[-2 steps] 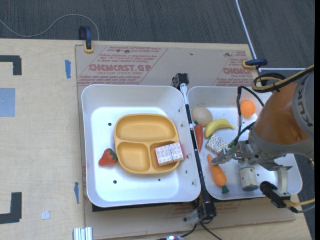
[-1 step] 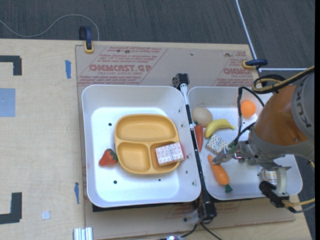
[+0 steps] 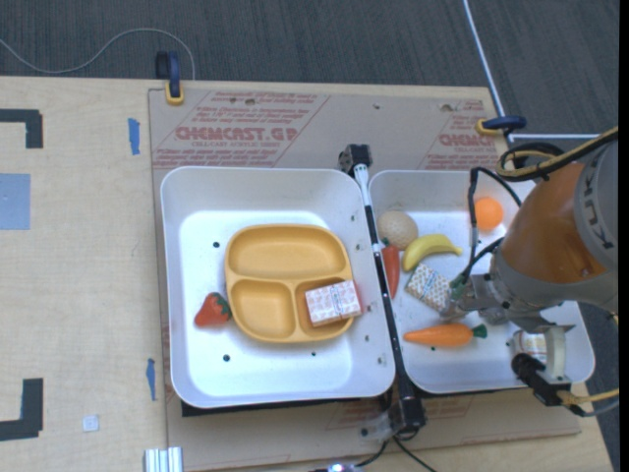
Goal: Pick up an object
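A pale wooden worktop (image 3: pixel 79 293) carries 2 shallow white bins. In the right bin (image 3: pixel 580 367), the claw (image 3: pixel 460 298) hangs beside a patterned small packet (image 3: pixel 428 285), just above the orange plastic carrot (image 3: pixel 439 336). Whether the claw grips anything I cannot tell; judging by this, nothing is lifted yet.

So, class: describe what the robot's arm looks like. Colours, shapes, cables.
The arm is a thick rounded body with a broad orange band and grey casing beside it. Black cables loop around it. The grey metal gripper sits at its end, with a white fitting and black connector nearby.
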### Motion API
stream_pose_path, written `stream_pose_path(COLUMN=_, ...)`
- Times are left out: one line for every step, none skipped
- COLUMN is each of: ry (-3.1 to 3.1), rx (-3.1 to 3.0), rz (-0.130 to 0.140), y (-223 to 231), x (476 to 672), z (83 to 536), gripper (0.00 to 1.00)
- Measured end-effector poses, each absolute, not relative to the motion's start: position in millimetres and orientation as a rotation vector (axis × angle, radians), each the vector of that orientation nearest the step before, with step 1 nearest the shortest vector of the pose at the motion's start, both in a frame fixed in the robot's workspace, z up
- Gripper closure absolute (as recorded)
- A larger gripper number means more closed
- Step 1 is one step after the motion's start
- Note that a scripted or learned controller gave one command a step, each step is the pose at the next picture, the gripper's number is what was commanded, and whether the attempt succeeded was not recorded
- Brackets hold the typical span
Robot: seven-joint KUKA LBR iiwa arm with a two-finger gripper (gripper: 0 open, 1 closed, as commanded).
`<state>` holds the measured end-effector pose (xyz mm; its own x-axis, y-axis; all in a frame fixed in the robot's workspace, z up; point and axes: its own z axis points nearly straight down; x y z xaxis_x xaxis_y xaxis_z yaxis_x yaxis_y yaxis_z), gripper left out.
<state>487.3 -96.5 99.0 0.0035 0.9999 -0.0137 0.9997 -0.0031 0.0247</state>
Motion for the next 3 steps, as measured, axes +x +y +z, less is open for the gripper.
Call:
stream_pose_path(ry=2.223, rx=2.221, rz=-0.002, y=-93, x=479.5, z=105, gripper=1.00)
stream_pose_path(ry=2.226, rx=2.219, rz=-0.002, y=-19, x=480.2, z=183, gripper=1.00)
stream_pose_path(ry=2.226, rx=2.219, rz=-0.003, y=-19, x=480.0, z=183, gripper=0.00)
